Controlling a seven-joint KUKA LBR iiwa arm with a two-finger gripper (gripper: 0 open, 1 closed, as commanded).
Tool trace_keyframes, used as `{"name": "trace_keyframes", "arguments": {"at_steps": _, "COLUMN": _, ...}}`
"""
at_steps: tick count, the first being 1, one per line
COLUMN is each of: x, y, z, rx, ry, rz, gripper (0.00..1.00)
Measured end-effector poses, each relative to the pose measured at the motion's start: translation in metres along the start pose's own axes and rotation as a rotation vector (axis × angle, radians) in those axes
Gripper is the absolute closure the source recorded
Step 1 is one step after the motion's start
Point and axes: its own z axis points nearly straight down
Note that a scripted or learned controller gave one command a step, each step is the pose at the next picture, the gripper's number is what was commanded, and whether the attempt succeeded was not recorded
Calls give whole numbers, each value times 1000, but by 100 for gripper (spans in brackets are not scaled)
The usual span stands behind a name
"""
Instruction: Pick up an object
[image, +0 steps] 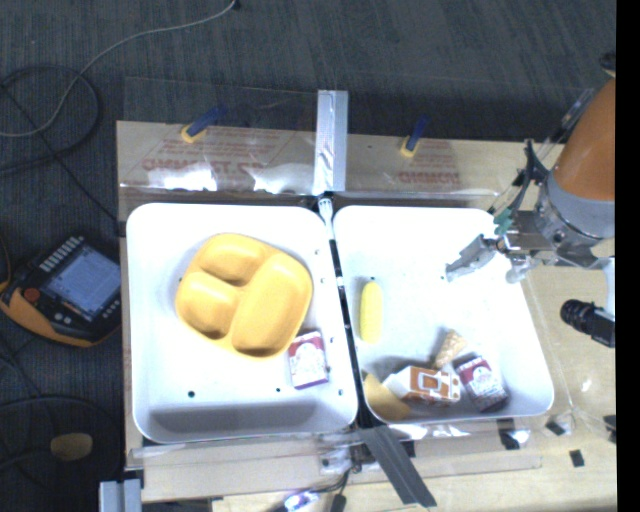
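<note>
Looking down on a wooden tabletop on dark grey carpet, two shallow white bins side by side. Left bin holds a big yellow three-section dish, upside down by the look of it, and a small red-and-white packet just beside its lower right edge, near the divider. Right bin holds a yellow banana-like piece near the left wall, upright along the divider, and a cluster at the bottom: an orange-and-white box, a dark red packet touching it on the right, a tan crumpled item just above them, a brownish piece in the bottom left corner. Arm comes in from the right, orange band above grey wrist; hand hangs over the upper right part of the right bin, well apart from the cluster, nothing between its fingers; whether they are spread or pressed together, cannot tell. Clear plastic sheet taped along the back of the tabletop with two yellow-blue clips. Metal strip stands at the divider's far end. Orange-edged pendant with a screen lies on the carpet at left, cables looping around it.
</note>
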Motion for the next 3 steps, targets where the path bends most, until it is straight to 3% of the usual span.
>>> {"name": "trace_keyframes", "arguments": {"at_steps": 1, "x": -25, "y": -28, "z": 187, "rx": -10, "ry": -2, "rz": -124, "gripper": 0}}
{"name": "trace_keyframes", "arguments": {"at_steps": 2, "x": -23, "y": -27, "z": 177, "rx": -12, "ry": -1, "rz": -125, "gripper": 100}}
{"name": "trace_keyframes", "arguments": {"at_steps": 3, "x": 54, "y": 3, "z": 95, "rx": 0, "ry": 0, "rz": -247, "gripper": 100}}
